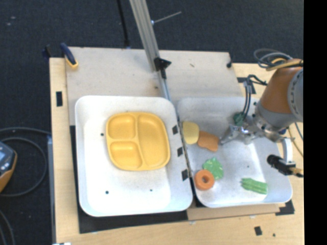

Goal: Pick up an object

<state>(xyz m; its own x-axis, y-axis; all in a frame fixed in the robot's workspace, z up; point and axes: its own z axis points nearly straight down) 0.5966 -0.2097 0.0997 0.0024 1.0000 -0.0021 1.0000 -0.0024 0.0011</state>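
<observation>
The right bin [232, 108] holds several small items. A pale yellow piece [190, 132] lies at its left wall, touching an orange-brown piece [208, 141]. Lower down, a green leafy piece [213, 167] rests against an orange ring [204, 179]. A green pod-shaped piece [254, 186] sits near the bin's front right corner. My gripper [226, 136] hangs low over the middle of this bin, pointing left, just right of the orange-brown piece. Nothing shows in its grasp.
The left bin [92, 188] carries a yellow divided plate [138, 140]. A slanted metal pole [145, 29] rises behind the bins. Cables [268, 59] hang by the arm at the right. Bare bin floor lies between the gripper and the green pod.
</observation>
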